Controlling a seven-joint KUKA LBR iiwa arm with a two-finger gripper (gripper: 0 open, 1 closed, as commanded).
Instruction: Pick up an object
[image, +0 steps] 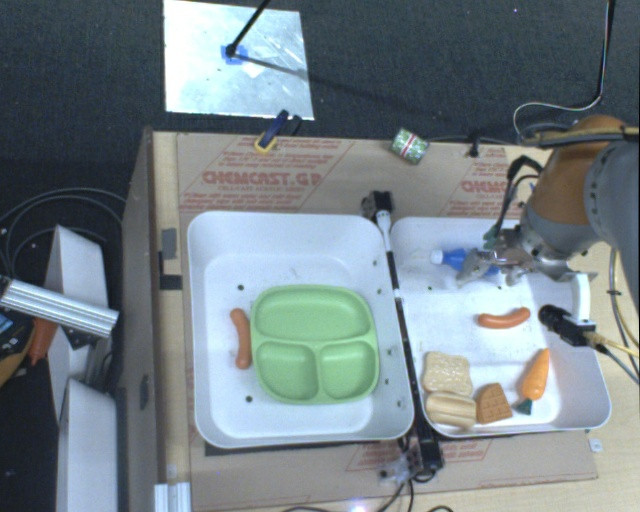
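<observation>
Arm: I see the grey arm (590, 190), orange band above the wrist, reaching in from the right over the right-hand bin (600, 400).
Pincer: I place the pincer (483, 262) low over the far part of the right-hand bin, pointing left.
Pincer state: I cannot tell whether it is open or closed; the metal parts blur together from this height.
Blue object: a blue and white object (452, 258) lies just left of the pincer, at its tip; I cannot tell whether they touch.
Sausage, right-hand bin: an orange-brown sausage (503, 319) lies near the pincer, on its near side and slightly right.
Carrot: a toy carrot (535, 376) sits well on the near side of the pincer, to its right.
Bread pieces: a cracker-like square (446, 372), a bread roll (450, 409) and a brown toast slice (492, 403) cluster at the near edge, well apart from the pincer.
Left-hand bin: I see the left-hand bin (215, 260) far to the pincer's left, holding a green divided plate (315, 340).
Second sausage: another sausage (240, 337) lies just beside that plate, on the side away from the pincer.
Bench: the bench (300, 170) carries a small green roll (409, 145) beyond the pincer and to its left.
</observation>
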